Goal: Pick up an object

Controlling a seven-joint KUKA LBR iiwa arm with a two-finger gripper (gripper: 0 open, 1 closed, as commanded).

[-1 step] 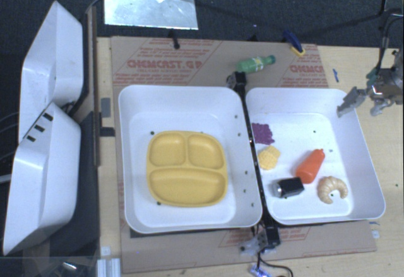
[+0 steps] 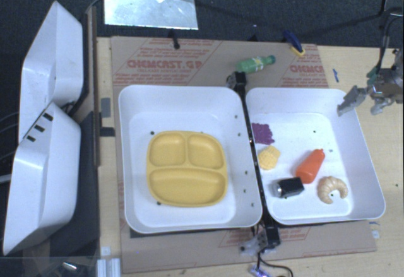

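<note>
The claw (image 2: 366, 98) sat at the far right edge of the right bin (image 2: 363, 162), up by its back corner, and it carried nothing that could be seen. Whether it was spread or closed, I could not tell from this slanted look down.

All the candidates lay in that same right bin. A purple piece (image 2: 263, 133) sat near the dividing wall, a yellow corn piece (image 2: 269, 157) just in front of it. An orange bottle (image 2: 310, 165) lay tilted in the middle, a small black block (image 2: 290, 187) close by its lower end, and a croissant (image 2: 332, 188) off to the right of both. The left bin (image 2: 132, 143) held a yellow divided tray (image 2: 187, 168). A green bottle (image 2: 255, 64) lay out on the counter (image 2: 208, 61) behind the bins.

As I judged it, the croissant was the sensible pick: nearest the claw's side, with free floor around it. The good move was to travel in over it, come straight down, and close across its narrow body rather than along the curve. The orange bottle and black block looked too close together; going between them risked nudging one and missing both.
</note>
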